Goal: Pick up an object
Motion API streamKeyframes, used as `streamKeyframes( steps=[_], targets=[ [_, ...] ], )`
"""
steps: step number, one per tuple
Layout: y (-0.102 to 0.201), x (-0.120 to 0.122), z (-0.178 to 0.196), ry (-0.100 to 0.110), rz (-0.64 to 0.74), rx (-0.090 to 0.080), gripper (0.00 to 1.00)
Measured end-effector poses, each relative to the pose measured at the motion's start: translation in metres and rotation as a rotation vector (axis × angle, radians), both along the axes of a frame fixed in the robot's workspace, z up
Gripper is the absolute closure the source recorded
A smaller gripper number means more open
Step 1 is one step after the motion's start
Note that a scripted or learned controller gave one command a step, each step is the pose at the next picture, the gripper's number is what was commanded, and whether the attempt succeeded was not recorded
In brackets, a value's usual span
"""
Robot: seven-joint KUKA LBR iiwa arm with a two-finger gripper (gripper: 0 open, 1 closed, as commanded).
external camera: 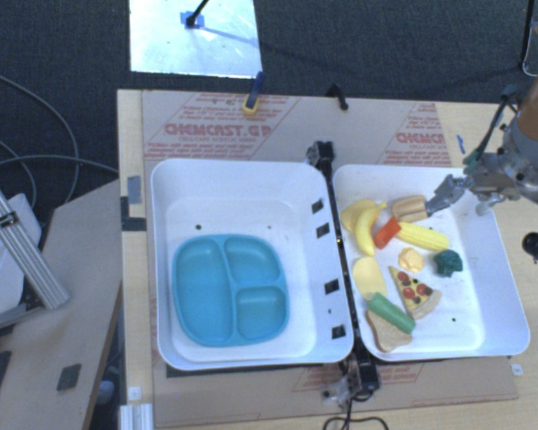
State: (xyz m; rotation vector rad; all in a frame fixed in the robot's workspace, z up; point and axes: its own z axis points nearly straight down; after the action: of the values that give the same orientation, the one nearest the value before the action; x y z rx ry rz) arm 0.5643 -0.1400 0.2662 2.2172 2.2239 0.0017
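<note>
The right white bin (493,267) holds a heap of toy food. A yellow banana (363,220), a brown bun (408,207), an orange carrot (387,232) and a yellow corn cob (421,236) lie near its back. Further forward are a small yellow piece (411,259), a green broccoli (447,262), a pale yellow slice (368,276), a pizza slice (417,292), a green cucumber (391,313) and a piece of toast (387,333). My gripper (443,195) hangs over the bin's back right part, just right of the bun, with nothing seen in it.
The left white bin (188,195) holds a blue divided plate (230,288). A black divider (334,249) with clips runs between the bins. The arm (529,141) comes in from the right. A shiny sheet (195,25) lies behind the bench.
</note>
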Motion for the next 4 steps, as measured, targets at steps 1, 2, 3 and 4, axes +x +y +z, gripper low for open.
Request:
streamKeyframes(
  steps=[1, 2, 3, 4],
  targets=[
    [-0.005, -0.082, -0.123, 0.016, -0.006, 0.004, 0.0],
    [0.006, -0.076, -0.181, -0.01, -0.006, -0.009, 0.0],
    [0.053, -0.032, -0.176, -0.017, 0.001, -0.008, 0.0],
    [0.05, -0.031, -0.164, -0.024, -0.003, -0.011, 1.0]
  ],
)
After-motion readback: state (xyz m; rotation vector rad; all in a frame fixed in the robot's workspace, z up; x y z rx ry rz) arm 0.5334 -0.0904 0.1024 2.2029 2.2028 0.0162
